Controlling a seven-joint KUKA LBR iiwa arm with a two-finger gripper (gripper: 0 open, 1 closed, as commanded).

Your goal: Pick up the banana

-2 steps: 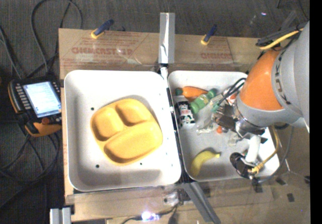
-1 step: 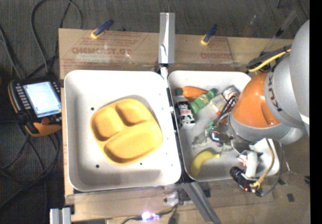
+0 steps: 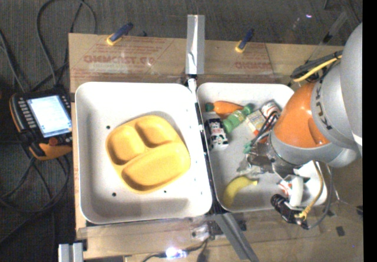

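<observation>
The yellow banana (image 3: 235, 189) lies in the right bin (image 3: 219, 191), close to its front wall. My gripper (image 3: 253, 164) hangs just above and behind the banana's right end, under the grey and orange wrist. Dark metal parts of the gripper blur together there. I see nothing held in it. The banana rests on the bin floor.
At the back of the right bin lie a carrot (image 3: 227, 107), a green bottle (image 3: 236, 118), a small black-and-white carton (image 3: 216, 133) and a can (image 3: 268, 110). A yellow compartment plate (image 3: 148, 152) sits in the left bin (image 3: 88, 137). A tablet (image 3: 47, 115) lies off the bench at left.
</observation>
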